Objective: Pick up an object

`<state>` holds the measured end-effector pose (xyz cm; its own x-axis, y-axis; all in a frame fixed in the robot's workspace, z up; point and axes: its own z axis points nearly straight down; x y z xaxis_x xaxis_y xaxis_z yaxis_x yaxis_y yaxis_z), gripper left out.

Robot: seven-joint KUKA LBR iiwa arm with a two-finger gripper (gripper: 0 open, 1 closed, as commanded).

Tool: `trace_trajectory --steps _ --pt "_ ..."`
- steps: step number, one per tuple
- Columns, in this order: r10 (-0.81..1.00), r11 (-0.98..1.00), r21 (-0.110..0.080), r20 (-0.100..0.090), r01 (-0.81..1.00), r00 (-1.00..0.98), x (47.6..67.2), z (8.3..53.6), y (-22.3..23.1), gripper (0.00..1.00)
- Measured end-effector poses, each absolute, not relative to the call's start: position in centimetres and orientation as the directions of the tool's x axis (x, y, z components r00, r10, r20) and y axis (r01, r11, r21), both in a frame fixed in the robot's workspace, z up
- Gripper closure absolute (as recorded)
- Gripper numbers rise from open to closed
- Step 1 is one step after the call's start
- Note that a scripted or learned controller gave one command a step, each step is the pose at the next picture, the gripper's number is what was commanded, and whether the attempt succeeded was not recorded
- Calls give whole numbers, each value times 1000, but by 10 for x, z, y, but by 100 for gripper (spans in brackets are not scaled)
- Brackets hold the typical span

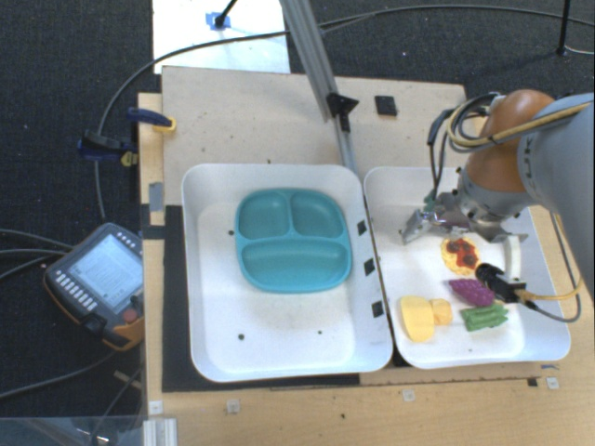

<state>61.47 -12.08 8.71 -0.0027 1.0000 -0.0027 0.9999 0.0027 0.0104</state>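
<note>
Front edge: your view's lowest part is the desk rim, with the two white bins just above it.
Right bin: you see the toy food bunched in its lower half.
Yellow piece: lies low in the right bin, with a smaller yellow bit touching its right side.
Green piece: sits right of the yellow ones, near the bin's lower wall.
Purple piece: lies just above the green one, touching or nearly so.
Pizza-like piece: yellow with red marks, just above the purple one, under the arm's wrist.
Claw: hangs over the upper left part of the right bin, pointing left; you can see its fingers spread somewhat, with bare bin floor between them and nothing held.
Left bin: holds a teal divided plate lying flat, near its middle.
Pendant: rests on the dark floor, left of the desk.
</note>
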Motion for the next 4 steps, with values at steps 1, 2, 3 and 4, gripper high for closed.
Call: trace_trajectory --steps 1,2,3,4 --pt "1000 3 13 -2 1000 -3 616 99 -121 100" --pt "1000 4 8 -1 1000 -4 616 165 -121 100" --pt "1000 5 8 -1 1000 -5 618 219 -121 100" --pt "1000 5 4 0 1000 -5 619 217 -121 100"
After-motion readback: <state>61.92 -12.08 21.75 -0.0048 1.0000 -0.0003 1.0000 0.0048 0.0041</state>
